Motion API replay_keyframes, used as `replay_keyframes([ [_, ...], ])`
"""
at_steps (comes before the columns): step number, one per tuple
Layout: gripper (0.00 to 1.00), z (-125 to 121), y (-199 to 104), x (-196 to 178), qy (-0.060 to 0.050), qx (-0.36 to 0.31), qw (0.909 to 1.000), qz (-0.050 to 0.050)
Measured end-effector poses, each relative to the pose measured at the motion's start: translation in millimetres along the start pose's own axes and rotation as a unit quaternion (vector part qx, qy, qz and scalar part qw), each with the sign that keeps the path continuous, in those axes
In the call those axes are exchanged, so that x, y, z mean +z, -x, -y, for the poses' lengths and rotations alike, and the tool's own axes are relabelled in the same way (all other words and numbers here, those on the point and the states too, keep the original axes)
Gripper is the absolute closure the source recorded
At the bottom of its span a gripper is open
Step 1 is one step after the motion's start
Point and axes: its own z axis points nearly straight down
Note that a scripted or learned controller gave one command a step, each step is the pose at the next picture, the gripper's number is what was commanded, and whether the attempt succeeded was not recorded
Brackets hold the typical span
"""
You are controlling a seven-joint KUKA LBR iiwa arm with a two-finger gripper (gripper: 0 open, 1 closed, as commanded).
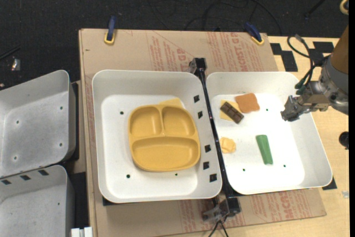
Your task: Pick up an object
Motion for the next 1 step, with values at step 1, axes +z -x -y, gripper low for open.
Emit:
replay_keyframes([
  [1,1.0,-9.6,-58.0,0.4,0.0,0.0,1.0,0.0],
])
